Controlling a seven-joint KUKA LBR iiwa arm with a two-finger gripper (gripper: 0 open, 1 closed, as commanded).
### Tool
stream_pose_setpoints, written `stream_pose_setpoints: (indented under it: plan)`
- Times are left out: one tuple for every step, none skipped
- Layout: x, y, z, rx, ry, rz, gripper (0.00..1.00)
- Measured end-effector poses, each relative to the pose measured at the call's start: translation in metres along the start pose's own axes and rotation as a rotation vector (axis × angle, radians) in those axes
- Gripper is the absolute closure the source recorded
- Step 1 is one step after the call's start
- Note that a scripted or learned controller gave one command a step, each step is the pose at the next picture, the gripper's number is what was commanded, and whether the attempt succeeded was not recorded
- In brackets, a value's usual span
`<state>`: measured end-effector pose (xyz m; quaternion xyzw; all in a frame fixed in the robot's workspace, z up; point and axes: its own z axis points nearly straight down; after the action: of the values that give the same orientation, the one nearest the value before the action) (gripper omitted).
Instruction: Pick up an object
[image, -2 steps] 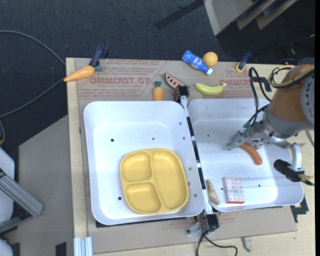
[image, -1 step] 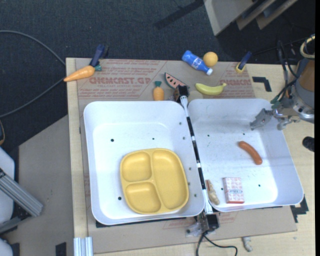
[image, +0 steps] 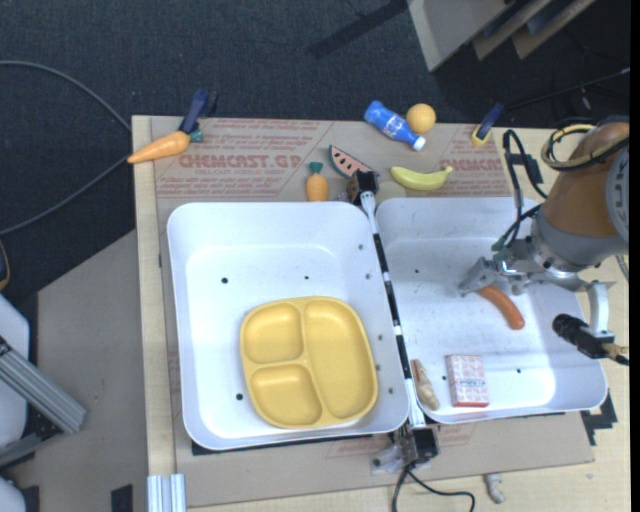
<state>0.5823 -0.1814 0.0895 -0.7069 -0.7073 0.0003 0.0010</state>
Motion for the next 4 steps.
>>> stream_pose_setpoints:
  plan:
    - [-0.043, 0.032, -0.061, -0.004, -0.003, 0.001, 0.00]
    - [-0.004, -0.004, 0.005, -0.001, -0.001, 0.000, 0.00]
    - [-0.004, -0.003, -0.005, -0.004, -0.002, 0.001, 1.00]
    - [0.057, 0.029, 0.005, -0.004, 0.000, -0.001, 1.00]
